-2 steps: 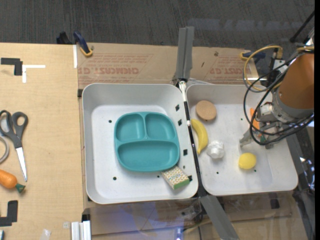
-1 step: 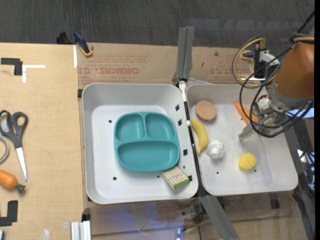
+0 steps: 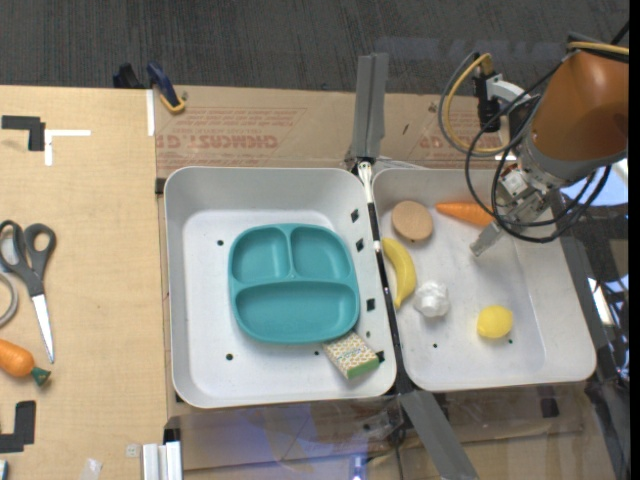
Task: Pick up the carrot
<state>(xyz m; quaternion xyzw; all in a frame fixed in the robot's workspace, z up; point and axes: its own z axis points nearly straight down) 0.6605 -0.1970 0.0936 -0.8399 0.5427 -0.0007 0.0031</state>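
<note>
The carrot [image 3: 463, 211] lies in the right bin [image 3: 560, 368], near the bin's far edge, with its thin end pointing toward the left bin [image 3: 190, 368]. Just beside it, on the side of the divider, there is a round tan piece like a potato [image 3: 411, 221]. The gripper [image 3: 487, 240] hangs at the carrot's thick end — a grey finger slants down toward the bin floor just beside it, but I cannot tell if it touches the carrot. I also cannot tell if the jaws are apart or together; the carrot is not seen between them.

Closer to the near edge of the right bin lie a banana [image 3: 400, 271] along the divider, a small white ball [image 3: 432, 300] and a lemon [image 3: 494, 322]. The left bin holds a teal divided plate [image 3: 293, 283] in its middle, and a yellow-green sponge [image 3: 352, 357] at the plate's near right corner.

On the tabletop [image 3: 90, 218], at its left edge, lie scissors [image 3: 30, 273] and — nearer to the front — a second orange carrot-like piece [image 3: 17, 360].
</note>
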